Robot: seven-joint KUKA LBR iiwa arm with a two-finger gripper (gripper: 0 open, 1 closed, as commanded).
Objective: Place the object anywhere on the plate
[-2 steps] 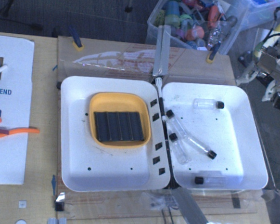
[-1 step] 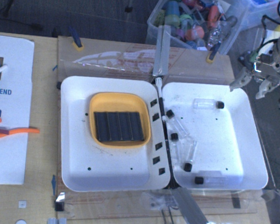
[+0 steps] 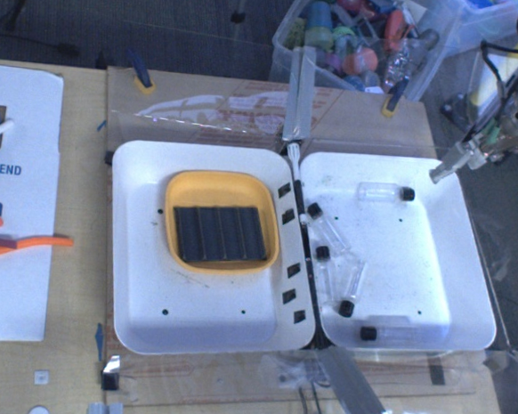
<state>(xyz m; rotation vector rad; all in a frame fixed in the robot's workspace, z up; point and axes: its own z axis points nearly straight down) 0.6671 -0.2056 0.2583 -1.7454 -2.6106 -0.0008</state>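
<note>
Plate (image 3: 225,190), yellow, sits in the left bin (image 3: 132,236) bearing a dark ridged slab (image 3: 219,232). Clear vials (image 3: 338,275) lie in the right bin (image 3: 449,288). Gripper (image 3: 442,171) hovers at that bin's far corner; nothing lifted yet.

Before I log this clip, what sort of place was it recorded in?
Most likely a robotics lab bench set up for pick-and-place trials: two white bins side by side on a taped board, a yellow plate in the left one, and a clear tub of assorted toys behind.
</note>
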